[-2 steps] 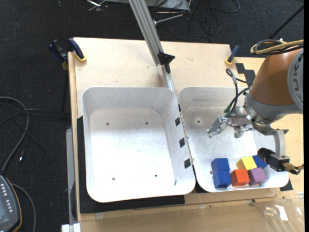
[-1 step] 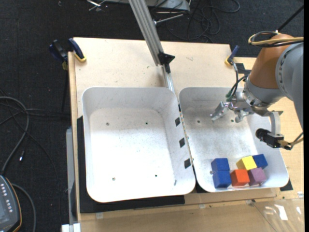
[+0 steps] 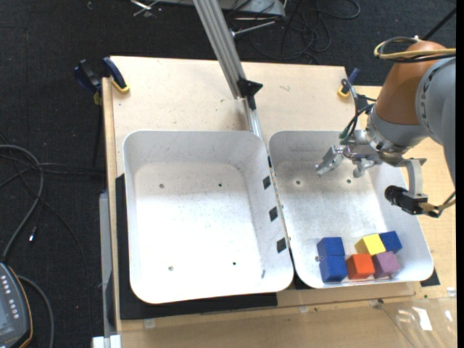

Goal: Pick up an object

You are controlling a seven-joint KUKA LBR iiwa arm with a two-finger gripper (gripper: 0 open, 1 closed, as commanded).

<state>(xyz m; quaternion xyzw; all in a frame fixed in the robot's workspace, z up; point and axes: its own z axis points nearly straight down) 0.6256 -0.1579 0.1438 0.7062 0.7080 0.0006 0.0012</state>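
Right now the end effector hangs over the upper part of the right bin, its two fingers spread apart with nothing between them and touching no block. Well below it, at the lower right of the frame, the blocks huddle in that bin's near corner: two blue blocks stacked at the left, an orange block, a yellow block, a purple block and another blue one behind. Both bins sit on a pale wooden desk with clamps at its far corners, dark carpet and loose cables around it; no writing is legible.
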